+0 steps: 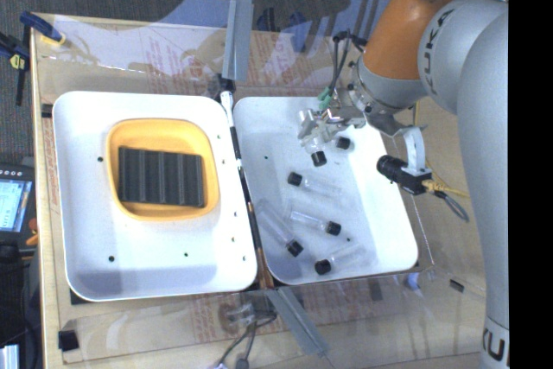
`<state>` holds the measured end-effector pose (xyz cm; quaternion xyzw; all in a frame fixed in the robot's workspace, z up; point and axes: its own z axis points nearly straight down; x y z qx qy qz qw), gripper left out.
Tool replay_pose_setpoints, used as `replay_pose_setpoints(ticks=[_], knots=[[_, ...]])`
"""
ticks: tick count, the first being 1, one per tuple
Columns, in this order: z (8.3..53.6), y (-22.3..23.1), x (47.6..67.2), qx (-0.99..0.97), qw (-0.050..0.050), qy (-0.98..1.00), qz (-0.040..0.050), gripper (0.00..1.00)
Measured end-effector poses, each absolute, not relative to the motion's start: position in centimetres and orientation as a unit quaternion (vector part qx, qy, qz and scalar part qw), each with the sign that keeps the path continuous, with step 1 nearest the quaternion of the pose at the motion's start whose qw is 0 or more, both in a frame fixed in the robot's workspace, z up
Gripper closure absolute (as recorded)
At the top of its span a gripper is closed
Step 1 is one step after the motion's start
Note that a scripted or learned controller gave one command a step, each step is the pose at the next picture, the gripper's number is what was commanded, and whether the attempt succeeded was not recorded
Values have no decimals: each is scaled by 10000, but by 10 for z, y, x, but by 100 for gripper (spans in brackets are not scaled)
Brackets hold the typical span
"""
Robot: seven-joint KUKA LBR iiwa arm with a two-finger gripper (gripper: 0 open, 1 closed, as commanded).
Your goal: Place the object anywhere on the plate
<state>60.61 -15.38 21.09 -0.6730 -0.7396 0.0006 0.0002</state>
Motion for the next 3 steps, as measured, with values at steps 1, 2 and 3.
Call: replay_pose_setpoints(ticks=[1,2,3], knots=[[237,-80,637,-6520,14,-7582,6,100],[250,-43,652,-5788,7,-8155,10,100],[191,-31,656,-4465,19,-8948,11,100]])
